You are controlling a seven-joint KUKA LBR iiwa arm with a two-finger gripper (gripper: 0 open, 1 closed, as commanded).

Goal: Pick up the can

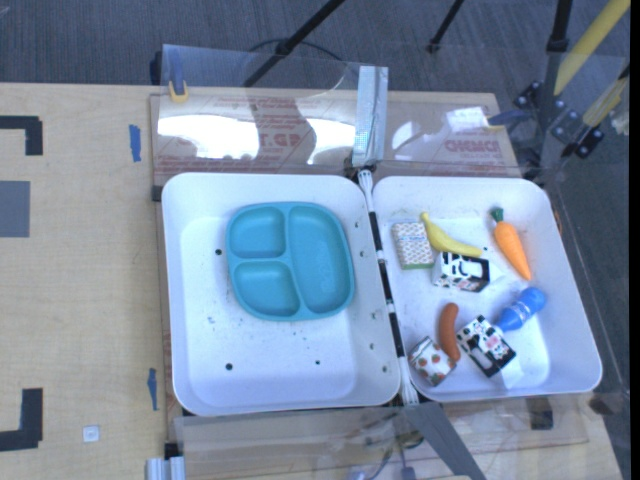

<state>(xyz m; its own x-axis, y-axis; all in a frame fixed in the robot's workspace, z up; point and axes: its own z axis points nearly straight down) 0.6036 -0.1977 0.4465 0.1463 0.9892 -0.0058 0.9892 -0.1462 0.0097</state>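
A small can [432, 361] with a white and brown label lies on its side at the near left corner of the right bin [570, 298]. It touches the lower end of a red-brown sausage [449, 329]. A black-and-white patterned carton [486, 346] lies just to the can's right.
The right bin also holds a beige box [411, 244], a banana [449, 238], a carrot [511, 247], a second black-and-white carton [461, 270] and a blue bottle [521, 308]. The left bin [190, 298] holds a teal divided plate [290, 260]. Clear panels stand behind both bins.
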